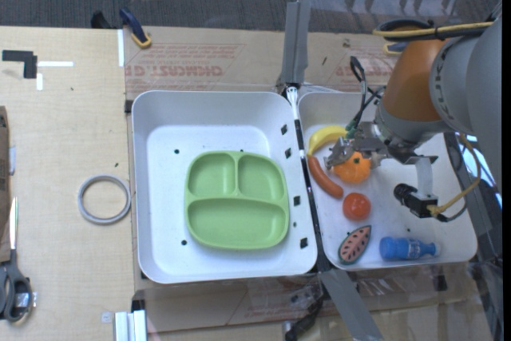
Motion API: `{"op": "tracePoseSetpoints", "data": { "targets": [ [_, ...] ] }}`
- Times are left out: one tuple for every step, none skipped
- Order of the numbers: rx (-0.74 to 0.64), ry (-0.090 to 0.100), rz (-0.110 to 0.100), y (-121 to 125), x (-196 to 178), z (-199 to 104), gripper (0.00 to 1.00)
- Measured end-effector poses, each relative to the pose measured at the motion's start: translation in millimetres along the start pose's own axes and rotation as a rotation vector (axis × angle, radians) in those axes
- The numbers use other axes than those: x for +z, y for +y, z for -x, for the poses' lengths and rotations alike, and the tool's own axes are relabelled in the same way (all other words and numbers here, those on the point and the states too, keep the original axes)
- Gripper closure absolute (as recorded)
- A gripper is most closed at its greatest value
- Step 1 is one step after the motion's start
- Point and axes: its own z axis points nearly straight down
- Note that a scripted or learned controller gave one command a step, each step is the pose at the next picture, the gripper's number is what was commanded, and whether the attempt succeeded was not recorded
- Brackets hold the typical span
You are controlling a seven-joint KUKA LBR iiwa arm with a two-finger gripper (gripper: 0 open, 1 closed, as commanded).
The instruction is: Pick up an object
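In the right bin (455, 239) lie a yellow banana (324, 138), a red sausage (326, 176), an orange (354, 170), a red tomato (357, 206), a watermelon slice (354, 243) and a blue bottle (407, 249). My gripper (357, 149) has come down into this bin and sits right on top of the orange, hiding its upper edge. The banana is just to its left and the sausage lies beside the orange. The grey arm with its orange band (411, 84) covers the bin's far right part.
The left bin (156, 172) holds a green divided plate (237, 200). On the bench to the left lie a tape ring (104, 198) and scissors (12, 283). A blue clamp (136, 26) sits at the back. Black cables (415, 200) hang beside the gripper.
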Motion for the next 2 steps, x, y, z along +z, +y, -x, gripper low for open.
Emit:
{"op": "tracePoseSetpoints", "data": {
  "targets": [
    [0.004,0.000,-0.001,0,-9,1,1.00],
    [-0.005,-0.001,0.000,0,-117,-44,1.00]
  ]
}}
